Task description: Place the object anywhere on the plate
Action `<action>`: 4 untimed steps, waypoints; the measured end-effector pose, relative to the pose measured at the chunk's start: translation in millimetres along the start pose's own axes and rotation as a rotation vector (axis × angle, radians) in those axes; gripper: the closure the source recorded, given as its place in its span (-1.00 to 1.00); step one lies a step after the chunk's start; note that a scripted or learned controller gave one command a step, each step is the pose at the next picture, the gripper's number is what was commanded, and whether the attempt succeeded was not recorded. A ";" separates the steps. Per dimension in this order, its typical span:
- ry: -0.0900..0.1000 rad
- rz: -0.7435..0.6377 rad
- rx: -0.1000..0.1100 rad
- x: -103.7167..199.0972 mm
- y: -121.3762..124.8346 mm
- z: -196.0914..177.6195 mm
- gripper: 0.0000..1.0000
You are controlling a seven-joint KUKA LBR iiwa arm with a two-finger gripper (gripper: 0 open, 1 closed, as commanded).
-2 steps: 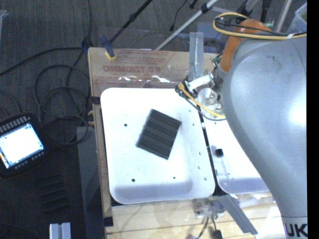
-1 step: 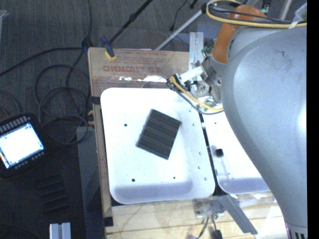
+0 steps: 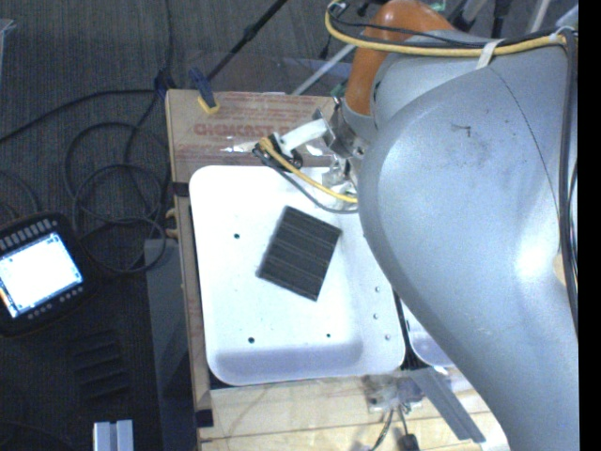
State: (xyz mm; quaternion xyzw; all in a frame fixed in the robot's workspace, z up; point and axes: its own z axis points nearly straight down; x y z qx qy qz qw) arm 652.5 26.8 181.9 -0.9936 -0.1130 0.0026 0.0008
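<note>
Item, nearest the lens: grey arm (image 3: pixel 470 214), its bulk covering the right half of the frame, orange band (image 3: pixel 399 17) at upper centre. Left to right: lit handheld screen (image 3: pixel 38 271) at the left edge on dark floor; looped black cables (image 3: pixel 113 186); wooden bench (image 3: pixel 254 120); white bin (image 3: pixel 235 346) at centre, with a dark ribbed rectangular object (image 3: pixel 300 252) lying flat and skewed near its middle, touching nothing else. Gripper (image 3: pixel 331 150) at the bin's upper right rim, above the object and apart from it, trailing a yellow cable (image 3: pixel 319 184); whether it is parted or closed cannot be told.
</note>
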 end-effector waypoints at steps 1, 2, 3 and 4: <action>0.000 0.002 0.000 -0.3 1.1 0.1 -1.00; 0.000 0.029 -0.005 -95.2 40.5 -75.4 -1.00; -0.002 0.007 -0.002 -54.5 34.8 0.2 -1.00; 0.000 -0.102 -0.002 -31.6 -56.5 -8.7 -1.00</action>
